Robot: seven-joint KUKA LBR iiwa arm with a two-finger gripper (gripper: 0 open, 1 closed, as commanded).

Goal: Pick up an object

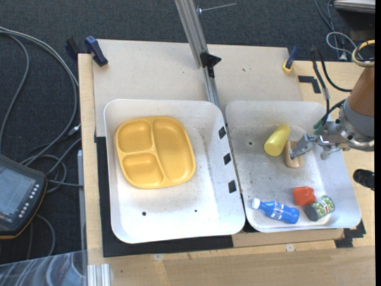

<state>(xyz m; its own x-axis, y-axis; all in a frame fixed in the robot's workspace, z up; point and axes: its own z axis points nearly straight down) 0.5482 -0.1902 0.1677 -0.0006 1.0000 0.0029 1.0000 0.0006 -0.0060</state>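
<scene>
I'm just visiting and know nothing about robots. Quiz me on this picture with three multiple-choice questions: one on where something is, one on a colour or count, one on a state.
1. Where does the yellow tray lie?
A. left bin
B. right bin
C. bare bench

2. What colour is the bottle at the right bin's near edge?
A. green
B. blue
C. black

3. How does that bottle rest?
A. standing upright
B. on its side
C. held in the air

Answers:
1 A, the tray sits inside the left bin.
2 B, its body is blue with a white cap.
3 B, it lies flat on the bin floor, while the gripper is elsewhere, by the yellow object.
</scene>
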